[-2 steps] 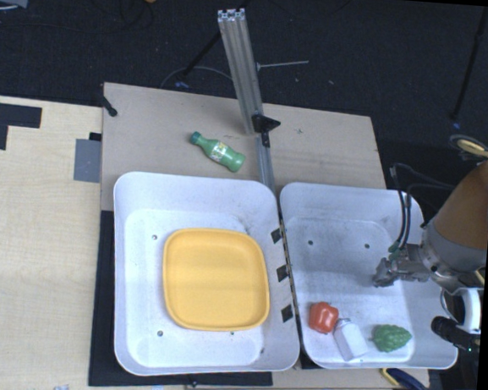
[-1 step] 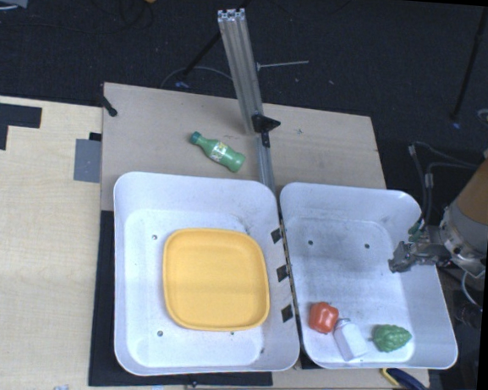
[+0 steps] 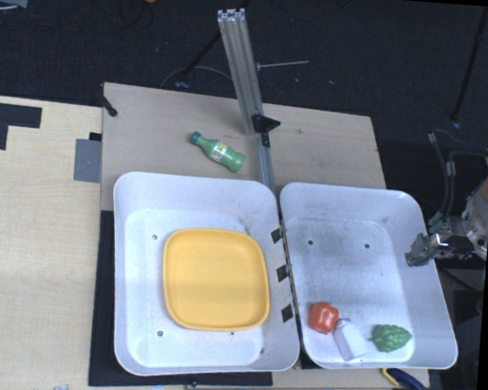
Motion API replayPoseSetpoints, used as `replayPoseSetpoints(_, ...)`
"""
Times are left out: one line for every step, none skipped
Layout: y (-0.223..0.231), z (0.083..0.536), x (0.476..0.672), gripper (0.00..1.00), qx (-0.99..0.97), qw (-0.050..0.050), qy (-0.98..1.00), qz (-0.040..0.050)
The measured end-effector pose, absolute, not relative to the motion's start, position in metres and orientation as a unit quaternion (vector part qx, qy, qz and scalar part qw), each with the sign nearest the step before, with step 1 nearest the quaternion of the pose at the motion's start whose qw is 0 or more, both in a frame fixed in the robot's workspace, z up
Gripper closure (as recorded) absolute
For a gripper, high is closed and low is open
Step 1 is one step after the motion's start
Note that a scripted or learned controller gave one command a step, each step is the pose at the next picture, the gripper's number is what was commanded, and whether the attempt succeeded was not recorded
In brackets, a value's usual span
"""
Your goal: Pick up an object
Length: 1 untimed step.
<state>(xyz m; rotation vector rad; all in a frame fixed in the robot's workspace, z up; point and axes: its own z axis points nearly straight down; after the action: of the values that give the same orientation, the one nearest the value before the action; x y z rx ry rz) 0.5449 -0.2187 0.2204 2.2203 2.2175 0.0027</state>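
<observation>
In the right bin (image 3: pixel 349 250), near its front edge, lie a red pepper-like object (image 3: pixel 323 317), a small white bottle (image 3: pixel 348 340) and a green leafy object (image 3: pixel 391 337). The left bin (image 3: pixel 140 215) holds a square yellow plate (image 3: pixel 215 278). My gripper (image 3: pixel 419 250) hangs at the right bin's right rim, well above and behind the three small objects and apart from them. Nothing shows between its fingers.
A green bottle (image 3: pixel 218 151) lies on the bench behind the left bin. A slanted metal post (image 3: pixel 247 63) rises behind the bins' shared edge. Black clips (image 3: pixel 281 272) mark the divide between the bins. Cables hang at the right by the arm.
</observation>
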Motion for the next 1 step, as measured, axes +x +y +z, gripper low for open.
replayPoseSetpoints(-0.2196, 0.2262, 0.5447, 1.00, 0.708, 0.000, 0.707, 0.0000)
